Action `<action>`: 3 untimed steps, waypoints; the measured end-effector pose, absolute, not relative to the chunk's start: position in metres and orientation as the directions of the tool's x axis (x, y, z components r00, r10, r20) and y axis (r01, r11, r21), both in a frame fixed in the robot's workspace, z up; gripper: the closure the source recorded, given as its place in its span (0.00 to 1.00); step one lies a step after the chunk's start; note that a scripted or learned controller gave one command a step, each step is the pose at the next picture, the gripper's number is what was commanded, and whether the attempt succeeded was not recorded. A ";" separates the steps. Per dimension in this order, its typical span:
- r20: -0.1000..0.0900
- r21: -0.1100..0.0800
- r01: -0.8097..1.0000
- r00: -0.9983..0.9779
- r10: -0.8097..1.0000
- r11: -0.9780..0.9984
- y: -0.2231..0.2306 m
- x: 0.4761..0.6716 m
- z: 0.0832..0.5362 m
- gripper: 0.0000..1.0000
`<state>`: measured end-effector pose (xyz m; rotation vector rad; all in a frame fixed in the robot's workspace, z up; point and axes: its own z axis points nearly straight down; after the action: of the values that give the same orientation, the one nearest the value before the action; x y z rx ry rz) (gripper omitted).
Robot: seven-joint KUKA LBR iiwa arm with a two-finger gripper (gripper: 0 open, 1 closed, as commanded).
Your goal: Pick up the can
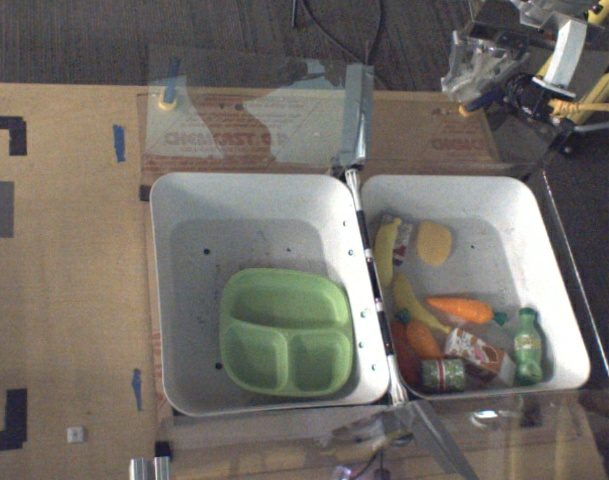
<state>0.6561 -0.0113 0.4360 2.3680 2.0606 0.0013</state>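
Lying on its side near the front wall of the right bin [504, 203], the can [443, 373] shows a red and green label; it rests just in front of an orange carrot-shaped piece [421, 339] and just beside a tilted red and white carton [477, 352]; a green bottle [527, 345] stands to the right of the carton. A second carrot [462, 310] lies across the middle of the bin; a banana [415, 303] runs diagonally beside it, and another banana [385, 251] lies along the bin's left wall; a pale yellow rounded item [435, 242] sits towards the back, with a small labelled item [403, 237] between it and the banana, too small to identify.

The left bin [184, 203] holds a green divided tray [285, 330] with three compartments. Both bins rest on a tan cardboard-covered tabletop [64, 288] marked with blue tape strips [119, 143] and black corner marks [9, 135]; dark carpet [134, 18] lies beyond it, crossed by a black cable [369, 8].

The arm is cut off by the top right corner; the claw [476, 68] hangs above the tabletop behind the right bin, well apart from the can; its parts blur together, so whether it is spread or pressed together cannot be determined; nothing is visible between its tips.
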 end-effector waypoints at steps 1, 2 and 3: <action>0.000 -0.001 0.991 -0.132 0.991 0.132 0.116 0.608 0.330 1.00; 0.000 0.003 0.998 -0.070 0.998 0.070 0.167 0.658 0.437 1.00; 0.000 0.004 0.997 0.079 0.997 -0.079 0.179 0.667 0.435 1.00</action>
<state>0.6669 0.1787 0.4353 2.3050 2.1305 0.0043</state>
